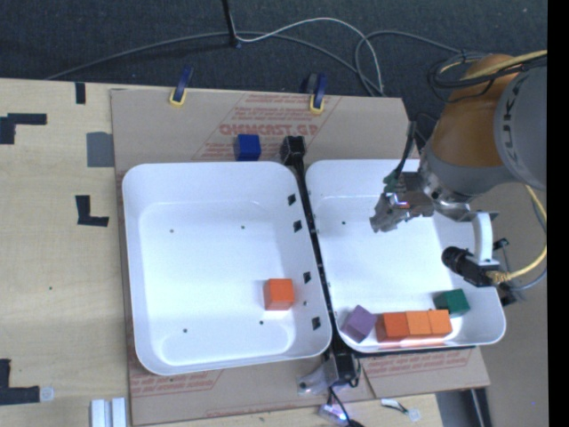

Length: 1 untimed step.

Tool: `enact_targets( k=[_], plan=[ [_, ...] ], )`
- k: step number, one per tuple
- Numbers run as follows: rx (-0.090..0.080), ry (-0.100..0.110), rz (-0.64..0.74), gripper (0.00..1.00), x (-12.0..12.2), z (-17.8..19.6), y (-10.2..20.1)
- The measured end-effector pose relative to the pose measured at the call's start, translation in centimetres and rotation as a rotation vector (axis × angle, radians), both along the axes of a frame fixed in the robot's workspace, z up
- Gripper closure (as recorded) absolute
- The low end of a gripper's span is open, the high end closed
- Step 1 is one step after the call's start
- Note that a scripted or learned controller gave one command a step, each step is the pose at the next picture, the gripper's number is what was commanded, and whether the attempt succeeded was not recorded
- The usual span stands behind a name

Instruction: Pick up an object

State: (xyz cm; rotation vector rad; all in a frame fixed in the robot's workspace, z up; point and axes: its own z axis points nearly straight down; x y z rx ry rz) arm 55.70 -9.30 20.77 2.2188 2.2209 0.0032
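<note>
The grey arm with the orange band point(471, 136) is reaching in from the right, its two-finger gripper point(388, 215) hanging over the far-left part of the right white plastic bin point(356, 181); the finger state is too small and blurred to tell. Nothing is showing between the fingers. In the right bin, things are sitting along the near edge: a purple block point(358, 324) at the near-left corner, tilted, then a long orange block point(413, 326) just beside it, looking like joined cubes in a row, and a dark green block point(452, 302) touching or nearly touching the orange one's right end, toward the near-right corner. All three are lying well apart from the gripper. A black fitting on the arm point(467, 266) is overhanging the right side of that bin, near the green block. The left white plastic bin point(147, 194) is carrying a single orange cube point(279, 294) toward its near-right part, away from the walls. A black divider strip point(310, 256) is running between the two bins. Outside the bins, a small blue cube point(248, 146) is resting on the cardboard sheet point(356, 123) just beyond the left bin's far edge. Two clamps point(181, 88) are gripping the cardboard's far edge.
</note>
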Motion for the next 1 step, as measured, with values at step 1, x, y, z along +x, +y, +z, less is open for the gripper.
enact_targets(
  k=[1],
  plan=[
    [0.000, 0.002, -0.001, 1.00, 0.02, 5.03, 0.00]
  ],
)
